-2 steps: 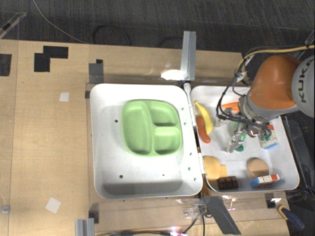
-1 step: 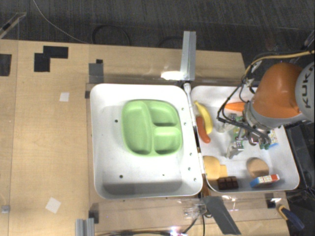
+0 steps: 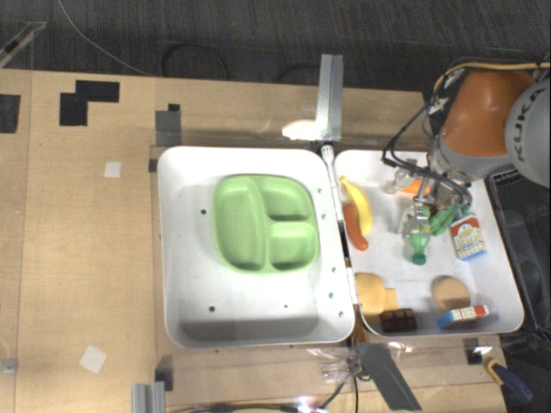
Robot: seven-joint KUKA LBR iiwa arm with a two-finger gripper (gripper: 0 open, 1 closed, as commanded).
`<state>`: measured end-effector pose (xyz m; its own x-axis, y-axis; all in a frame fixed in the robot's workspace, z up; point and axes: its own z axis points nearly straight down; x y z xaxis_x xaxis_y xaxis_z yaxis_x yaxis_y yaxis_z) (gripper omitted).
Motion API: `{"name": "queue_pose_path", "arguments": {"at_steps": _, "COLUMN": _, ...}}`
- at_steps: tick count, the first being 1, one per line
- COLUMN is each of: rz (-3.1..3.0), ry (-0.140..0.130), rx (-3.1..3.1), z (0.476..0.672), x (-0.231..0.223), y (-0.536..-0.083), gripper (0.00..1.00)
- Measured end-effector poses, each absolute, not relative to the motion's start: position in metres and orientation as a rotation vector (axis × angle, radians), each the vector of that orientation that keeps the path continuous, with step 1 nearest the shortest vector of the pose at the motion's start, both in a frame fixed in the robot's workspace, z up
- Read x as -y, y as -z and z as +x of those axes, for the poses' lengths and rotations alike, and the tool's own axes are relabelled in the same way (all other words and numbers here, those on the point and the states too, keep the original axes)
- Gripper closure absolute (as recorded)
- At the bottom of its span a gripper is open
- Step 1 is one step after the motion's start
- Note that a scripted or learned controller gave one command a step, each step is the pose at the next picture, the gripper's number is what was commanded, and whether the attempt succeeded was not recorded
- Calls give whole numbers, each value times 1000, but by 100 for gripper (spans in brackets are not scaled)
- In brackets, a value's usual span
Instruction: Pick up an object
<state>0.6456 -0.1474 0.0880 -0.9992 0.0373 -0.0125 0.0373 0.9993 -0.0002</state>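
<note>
My gripper (image 3: pixel 421 215) hangs low in the right bin (image 3: pixel 508 292), at its upper middle, under the grey arm with the orange band (image 3: pixel 482 114). Directly below and touching it in the image lies a green bottle (image 3: pixel 419 248), tilted, with a green part reaching right towards (image 3: pixel 443 222). A small orange item (image 3: pixel 413 188) peeks out just above the gripper. The arm's wrist hides what lies directly beneath it.
The right bin also holds a yellow banana (image 3: pixel 359 206), a red sausage (image 3: pixel 354 227), a red-and-white packet (image 3: pixel 467 237), a tan bun (image 3: pixel 372 291), a brown round cookie (image 3: pixel 451 292), a dark chocolate block (image 3: pixel 399 320) and a blue-and-white bar (image 3: pixel 462 315). A green divided tray (image 3: pixel 264 222) lies in the left bin (image 3: pixel 185 299).
</note>
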Motion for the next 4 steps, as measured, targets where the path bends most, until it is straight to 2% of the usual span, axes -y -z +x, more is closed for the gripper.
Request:
{"name": "queue_pose_path", "arguments": {"at_steps": 1, "rz": 170, "ry": 1, "rx": -3125, "z": 600, "x": 157, "y": -89, "gripper": 0}}
{"name": "queue_pose_path", "arguments": {"at_steps": 2, "rz": 203, "ry": 1, "rx": -3121, "z": 575, "x": 169, "y": -90, "gripper": 0}}
{"name": "queue_pose_path", "arguments": {"at_steps": 3, "rz": 296, "ry": -1, "rx": -3117, "z": 649, "x": 141, "y": -88, "gripper": 0}}
{"name": "queue_pose_path", "arguments": {"at_steps": 4, "rz": 230, "ry": 3, "rx": -3121, "z": 601, "x": 179, "y": -89, "gripper": 0}}
